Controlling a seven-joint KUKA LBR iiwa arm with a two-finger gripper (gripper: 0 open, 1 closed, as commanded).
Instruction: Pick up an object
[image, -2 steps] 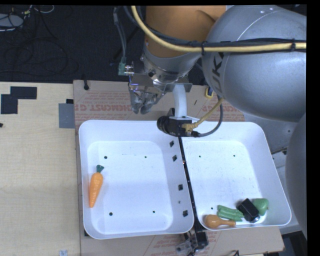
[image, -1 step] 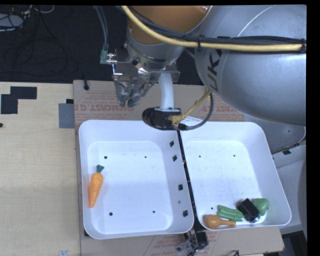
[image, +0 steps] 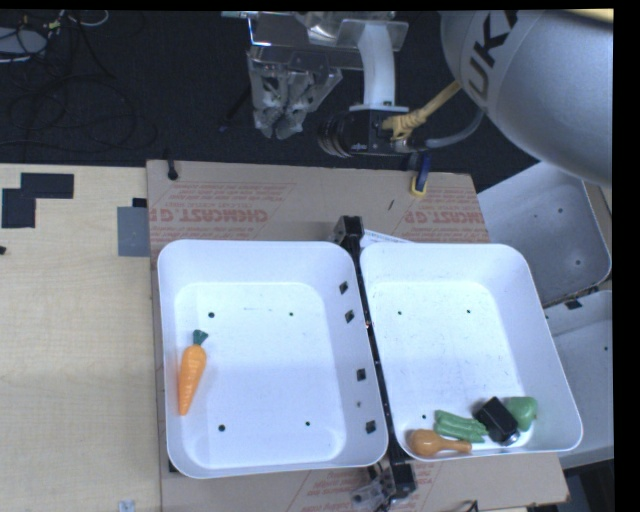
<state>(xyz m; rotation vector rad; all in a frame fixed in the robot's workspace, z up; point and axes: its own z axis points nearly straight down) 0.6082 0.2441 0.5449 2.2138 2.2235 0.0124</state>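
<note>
We see a toy carrot (image: 191, 378) lying in the left bin (image: 255, 262), close to its left wall and toward the near side. It has a smooth orange body that tapers toward its near end, and a small dark green tuft at the far end. It lies nearly along the wall, tilted a little, and touches nothing else.

In the right bin (image: 450, 262) a small cluster sits in the near right corner. A black blocky object (image: 496, 419) lies tilted, with a rounded bright green piece (image: 523, 408) just beside it on the right. A long, bumpy green vegetable (image: 460, 426) lies to its left, and a glossy orange-tan, pear-shaped piece (image: 435, 443) rests at the near edge, touching or almost touching the green one.

Both bins are shallow, white and smooth, with rounded corners and small dark holes in their floors. They stand side by side on a brown cardboard sheet (image: 300, 205) printed with red lettering, and a black clip strip runs between them. Pale wood-grain benchtop (image: 70, 330) lies to the left.

The gripper (image: 288, 105) hangs well beyond the bins' far edge, over dark background, grey and metallic. We see its fingers pointing down with nothing between them, but we cannot tell how far apart they stand. The arm's broad grey shell (image: 540, 70) fills the far right.
</note>
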